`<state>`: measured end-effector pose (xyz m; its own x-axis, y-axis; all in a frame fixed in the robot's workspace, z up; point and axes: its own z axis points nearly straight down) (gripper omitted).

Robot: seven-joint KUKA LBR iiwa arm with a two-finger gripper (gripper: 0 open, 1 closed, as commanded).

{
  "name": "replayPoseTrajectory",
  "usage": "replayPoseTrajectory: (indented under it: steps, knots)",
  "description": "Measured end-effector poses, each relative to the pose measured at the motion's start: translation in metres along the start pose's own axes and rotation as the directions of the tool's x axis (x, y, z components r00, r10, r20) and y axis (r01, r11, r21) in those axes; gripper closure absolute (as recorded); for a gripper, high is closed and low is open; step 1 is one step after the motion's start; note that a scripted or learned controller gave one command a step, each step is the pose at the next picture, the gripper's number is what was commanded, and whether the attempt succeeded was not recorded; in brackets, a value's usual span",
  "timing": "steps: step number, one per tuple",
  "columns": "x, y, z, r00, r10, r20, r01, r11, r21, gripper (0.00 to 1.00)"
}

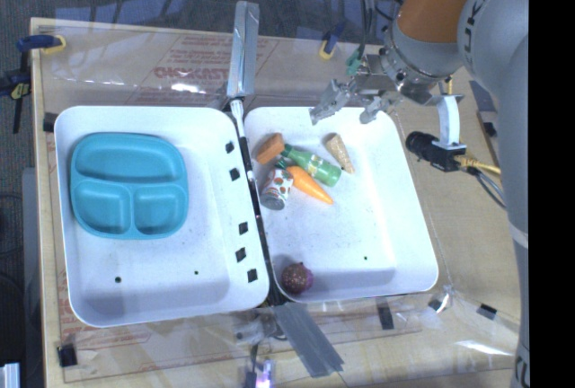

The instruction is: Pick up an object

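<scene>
Carrot point(312, 187) lies below and left of my claw point(346, 104), long axis slanting down-right in the right bin point(409, 198). My claw hangs spread wide, holding nothing, over the far rim.

blue divided tray point(128, 185) lying in left bin point(216, 283) | blue clamp point(40, 43) at bench's far-left corner

The open tool point(345, 109) hovers over the right bin's point(409, 224) far rim.
</scene>
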<state>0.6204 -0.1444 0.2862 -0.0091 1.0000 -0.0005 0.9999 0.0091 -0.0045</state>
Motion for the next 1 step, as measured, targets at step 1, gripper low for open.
replayPoseTrajectory:
  steps: [1]
  knots:
    - [-0.0307,-0.0060,0.1116,1.000,-0.022,0.000,0.022,1.000,0.001,0.00]
